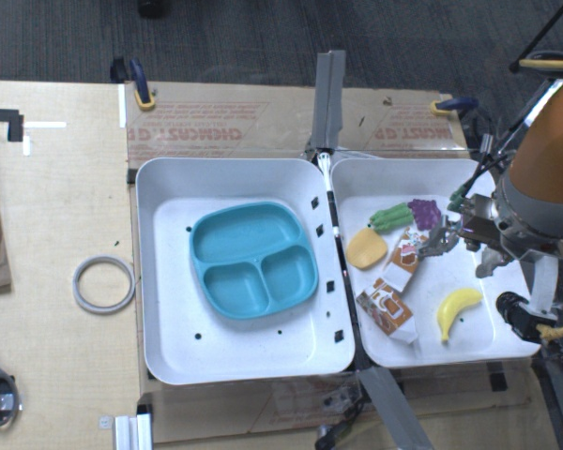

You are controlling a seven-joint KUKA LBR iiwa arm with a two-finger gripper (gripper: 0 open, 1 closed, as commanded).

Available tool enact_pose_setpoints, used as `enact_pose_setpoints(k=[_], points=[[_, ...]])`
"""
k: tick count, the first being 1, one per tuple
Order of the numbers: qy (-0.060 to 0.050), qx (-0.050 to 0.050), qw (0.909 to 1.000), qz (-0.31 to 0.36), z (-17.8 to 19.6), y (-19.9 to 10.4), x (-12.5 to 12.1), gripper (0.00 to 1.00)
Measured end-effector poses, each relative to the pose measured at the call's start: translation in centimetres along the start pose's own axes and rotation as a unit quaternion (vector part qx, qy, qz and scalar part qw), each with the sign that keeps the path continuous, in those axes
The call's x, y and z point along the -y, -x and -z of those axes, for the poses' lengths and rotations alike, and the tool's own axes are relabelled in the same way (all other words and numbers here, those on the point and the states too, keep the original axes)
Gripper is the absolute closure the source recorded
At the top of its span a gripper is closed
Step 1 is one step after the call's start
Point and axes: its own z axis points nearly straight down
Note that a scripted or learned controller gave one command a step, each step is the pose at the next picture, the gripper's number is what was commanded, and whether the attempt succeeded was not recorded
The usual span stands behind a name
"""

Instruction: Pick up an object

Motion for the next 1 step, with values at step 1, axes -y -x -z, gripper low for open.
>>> enact_pose_setpoints(k=[1], points=[[-0.001, 0.000, 0.9879, -0.155, -8.55, -1.66, -11.35, 0.00]])
